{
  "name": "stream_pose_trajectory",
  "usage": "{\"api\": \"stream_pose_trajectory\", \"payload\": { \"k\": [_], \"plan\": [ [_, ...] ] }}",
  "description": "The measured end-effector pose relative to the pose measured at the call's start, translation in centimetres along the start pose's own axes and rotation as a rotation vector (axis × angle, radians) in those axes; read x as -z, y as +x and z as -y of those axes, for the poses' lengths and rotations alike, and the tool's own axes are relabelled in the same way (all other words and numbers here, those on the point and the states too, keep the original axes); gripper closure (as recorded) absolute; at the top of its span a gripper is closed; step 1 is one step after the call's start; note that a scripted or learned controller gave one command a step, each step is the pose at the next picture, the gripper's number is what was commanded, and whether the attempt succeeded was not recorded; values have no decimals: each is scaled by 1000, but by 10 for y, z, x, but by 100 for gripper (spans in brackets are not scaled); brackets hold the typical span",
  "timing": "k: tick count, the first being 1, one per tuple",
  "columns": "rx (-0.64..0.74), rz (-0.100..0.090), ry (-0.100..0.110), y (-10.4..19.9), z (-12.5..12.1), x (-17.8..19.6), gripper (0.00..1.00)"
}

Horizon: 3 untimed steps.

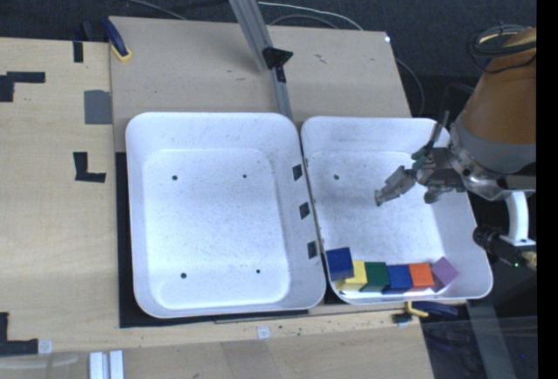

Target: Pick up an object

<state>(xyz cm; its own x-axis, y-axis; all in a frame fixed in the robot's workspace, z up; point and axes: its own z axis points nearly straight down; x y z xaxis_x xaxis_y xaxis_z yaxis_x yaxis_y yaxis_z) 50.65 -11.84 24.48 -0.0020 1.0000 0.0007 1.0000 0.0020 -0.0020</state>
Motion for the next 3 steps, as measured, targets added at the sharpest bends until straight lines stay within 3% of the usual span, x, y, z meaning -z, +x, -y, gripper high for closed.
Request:
{"api": "stream_pose_trajectory", "payload": {
  "k": [1,2,3],
  "plan": [
    [0,4,-11,-19,-52,99,0],
    [-6,1,2,-48,5,77,0],
    [-3,3,-4,-79,-5,99,0]
  ]
}}
